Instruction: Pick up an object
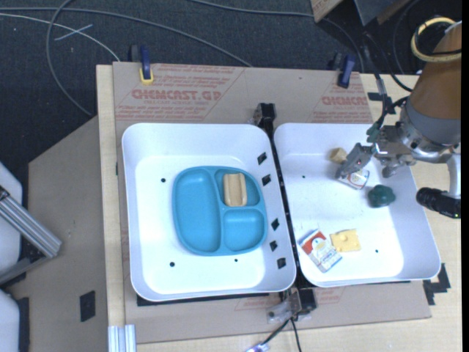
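Low over the right bin [410, 270], toward 1 o'clock of its floor: the gripper [368, 169], with its fingers [350, 163] spread apart and nothing between them. No pick made yet, judging by that.

Closest candidates:
- small white-and-red piece [357, 181], just under the left-hand finger, at about 7 o'clock from the gripper
- green lump [380, 196], near, at about 5 o'clock from the gripper
- tan nugget [337, 155], near, at about 10 o'clock

Farther off, toward 6 o'clock of the same bin: yellow wedge [345, 240] touching or just beside a red-and-white packet [320, 249]. Over in the left bin [146, 270], well apart at 9 o'clock: blue divided tray [198, 211], with a tan block [234, 189] in its upper right compartment. Both bins side by side on the counter [190, 94].

Likely trouble from here:
- Closing off centre. With the white-and-red piece sitting beneath one finger rather than between the two, probably a shove or a tip instead of a grip.
- Coming down onto that piece and pinning it flat against the bin floor.
- Splitting the difference between three close targets and closing on air.
- Squeezing the rounded green lump at its edge and squirting it out sideways.
- Hard to tell height above the floor from this slant, so either too shallow a close or a scrape.
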Controlling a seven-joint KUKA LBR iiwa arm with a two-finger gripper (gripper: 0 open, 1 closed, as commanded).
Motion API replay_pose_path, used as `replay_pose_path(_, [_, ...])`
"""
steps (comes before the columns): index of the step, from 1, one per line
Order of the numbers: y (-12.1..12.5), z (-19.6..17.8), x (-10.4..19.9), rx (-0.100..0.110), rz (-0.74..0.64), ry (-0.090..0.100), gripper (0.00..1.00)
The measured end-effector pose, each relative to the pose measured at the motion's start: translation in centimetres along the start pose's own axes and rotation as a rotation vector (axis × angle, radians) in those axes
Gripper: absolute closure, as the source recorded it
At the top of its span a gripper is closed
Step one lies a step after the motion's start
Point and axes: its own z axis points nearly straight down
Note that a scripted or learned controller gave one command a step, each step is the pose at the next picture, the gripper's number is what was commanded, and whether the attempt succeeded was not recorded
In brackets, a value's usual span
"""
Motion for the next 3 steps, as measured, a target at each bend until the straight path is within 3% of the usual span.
replay_pose_path(2, [-0.6, 11.2, -0.6, 0.003, 0.001, 0.001, 0.0])
replay_pose_path(3, [-0.5, 9.7, -0.6, -0.005, 0.0, 0.0, 1.0])
